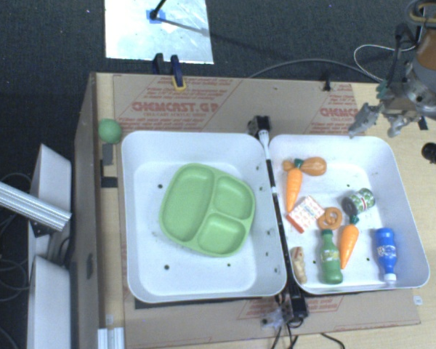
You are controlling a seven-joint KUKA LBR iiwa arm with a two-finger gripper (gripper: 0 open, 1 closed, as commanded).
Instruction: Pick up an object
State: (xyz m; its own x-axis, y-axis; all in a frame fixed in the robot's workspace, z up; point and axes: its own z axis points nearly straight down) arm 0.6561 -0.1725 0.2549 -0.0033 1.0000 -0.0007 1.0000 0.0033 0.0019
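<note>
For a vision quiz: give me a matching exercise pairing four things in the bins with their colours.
Things:
1. divided plate
2. bottle by the right bin's near right corner
3. carrot nearest the divider
4. bins

Colours:
A. blue
B. white
C. light green
D. orange

Pairs: 1-C, 2-A, 3-D, 4-B
</note>
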